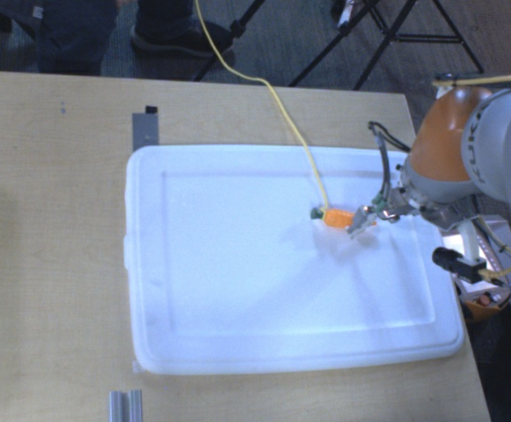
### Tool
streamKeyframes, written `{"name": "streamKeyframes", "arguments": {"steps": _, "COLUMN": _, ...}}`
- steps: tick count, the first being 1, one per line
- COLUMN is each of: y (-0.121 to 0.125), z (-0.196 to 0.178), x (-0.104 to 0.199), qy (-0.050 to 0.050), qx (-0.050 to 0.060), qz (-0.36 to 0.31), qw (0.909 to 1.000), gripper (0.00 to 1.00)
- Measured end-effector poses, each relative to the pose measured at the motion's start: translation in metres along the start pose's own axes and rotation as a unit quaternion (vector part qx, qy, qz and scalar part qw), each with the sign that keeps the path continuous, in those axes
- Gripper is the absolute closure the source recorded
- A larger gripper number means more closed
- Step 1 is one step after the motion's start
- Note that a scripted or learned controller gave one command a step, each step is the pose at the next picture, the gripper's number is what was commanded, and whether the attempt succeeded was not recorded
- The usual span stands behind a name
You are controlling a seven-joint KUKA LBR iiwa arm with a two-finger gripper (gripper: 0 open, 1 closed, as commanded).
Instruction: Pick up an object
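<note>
My two-finger gripper (361, 224) hangs low over the shallow white plastic bin (237, 341), right next to the small orange object with a green end (335, 218). It looks tiny, so I cannot tell how wide it stands.

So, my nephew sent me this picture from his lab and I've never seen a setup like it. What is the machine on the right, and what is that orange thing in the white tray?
The picture comes from a single camera fixed above a wooden bench, looking down at a slant. The grey machine with the orange band is a robot arm reaching in from the right. At its tip is a two-finger gripper meant for picking things up. It sits low over a shallow white bin. Right beside the gripper's tip lies a small orange object with a bit of green at its left end; it is too small to identify. A yellow cable runs down across the bench to that spot. Whether the gripper has hold of the object cannot be told here.
</note>
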State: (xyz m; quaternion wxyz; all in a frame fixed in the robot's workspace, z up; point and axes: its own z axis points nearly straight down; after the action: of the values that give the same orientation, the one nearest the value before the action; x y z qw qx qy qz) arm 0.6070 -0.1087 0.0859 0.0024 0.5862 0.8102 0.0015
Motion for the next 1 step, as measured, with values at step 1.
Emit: {"name": "streamKeyframes", "arguments": {"steps": 1, "y": 0.0431, "z": -0.0006, "x": 0.008, "qy": 0.0, "qx": 0.0, "qz": 0.134, "qw": 0.9909, "gripper": 0.0}}
